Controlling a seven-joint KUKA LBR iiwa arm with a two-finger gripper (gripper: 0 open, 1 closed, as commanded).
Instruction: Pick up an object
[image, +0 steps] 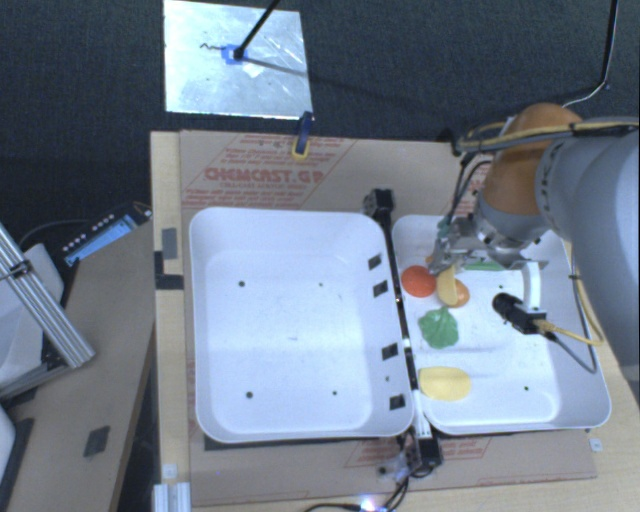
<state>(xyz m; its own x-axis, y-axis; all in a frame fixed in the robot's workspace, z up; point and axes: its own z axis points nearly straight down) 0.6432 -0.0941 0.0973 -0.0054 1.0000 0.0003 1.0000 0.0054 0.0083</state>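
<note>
Nearest, a yellow oval object (445, 382) lies low in the right bin (560, 405), near the divider. Above it, a green leafy object (438, 327). Further back, a red round object (418, 282) touches an orange-yellow wedge (455, 291). The gripper (447, 262) sits right over the wedge's top end; finger spread and any hold cannot be told. A thin green piece (485, 266) lies just right of it. The grey arm (590, 200) crowds the bin's far right. Left bin (215, 300) beside it. Foil sheet (238, 58) farthest back.
</note>
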